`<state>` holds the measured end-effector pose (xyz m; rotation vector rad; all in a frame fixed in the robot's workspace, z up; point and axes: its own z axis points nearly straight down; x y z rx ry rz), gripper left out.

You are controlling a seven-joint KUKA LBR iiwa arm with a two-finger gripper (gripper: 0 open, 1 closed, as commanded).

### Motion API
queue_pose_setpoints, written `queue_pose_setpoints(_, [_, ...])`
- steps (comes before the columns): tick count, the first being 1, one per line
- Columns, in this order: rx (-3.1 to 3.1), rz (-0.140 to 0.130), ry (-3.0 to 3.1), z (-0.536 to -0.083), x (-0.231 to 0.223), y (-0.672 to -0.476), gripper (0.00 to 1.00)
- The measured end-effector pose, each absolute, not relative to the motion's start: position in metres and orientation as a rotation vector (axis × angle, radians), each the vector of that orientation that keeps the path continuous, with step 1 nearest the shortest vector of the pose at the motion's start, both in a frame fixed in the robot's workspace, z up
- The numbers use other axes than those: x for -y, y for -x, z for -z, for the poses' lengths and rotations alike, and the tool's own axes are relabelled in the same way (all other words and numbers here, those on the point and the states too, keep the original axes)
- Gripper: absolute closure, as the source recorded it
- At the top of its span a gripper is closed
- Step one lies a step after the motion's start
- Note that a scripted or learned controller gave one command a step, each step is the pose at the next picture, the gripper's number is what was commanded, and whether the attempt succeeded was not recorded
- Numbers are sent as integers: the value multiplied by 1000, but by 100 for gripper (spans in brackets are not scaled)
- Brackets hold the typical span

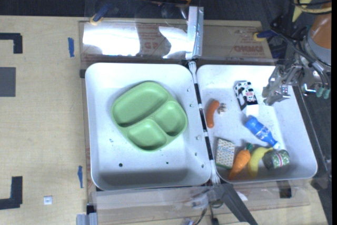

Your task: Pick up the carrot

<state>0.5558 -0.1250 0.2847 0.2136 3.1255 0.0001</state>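
The carrot (240, 159) lay in the right bin (308, 129), near its front edge and close to the wall between the two bins. It was tilted, with the green top toward the far right and the orange tip toward the near left. Just left of it was a small checked packet (225, 152), and just right of it a yellow banana (256, 158), which seemed to touch it. Beside the banana lay a green can (277, 158). Further back in this bin were a blue bottle (260, 131), a black and white toy (245, 94) and an orange sausage-like piece (211, 113) near the dividing wall.

The gripper (276, 93) hung over the far right part of the right bin, well apart from the carrot. Nothing was seen between its fingers, but I could not tell if they were spread or pressed together.

In the left bin (100, 113) was a green divided plate (149, 115).
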Motion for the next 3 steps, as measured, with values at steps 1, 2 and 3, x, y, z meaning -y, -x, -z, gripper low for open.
queue_pose_setpoints(1, [-3126,0,-213,-285,125,-556,0])
queue_pose_setpoints(2, [-3138,0,-39,-222,140,-487,0])
queue_pose_setpoints(3, [-3060,0,696,-106,188,-480,0])
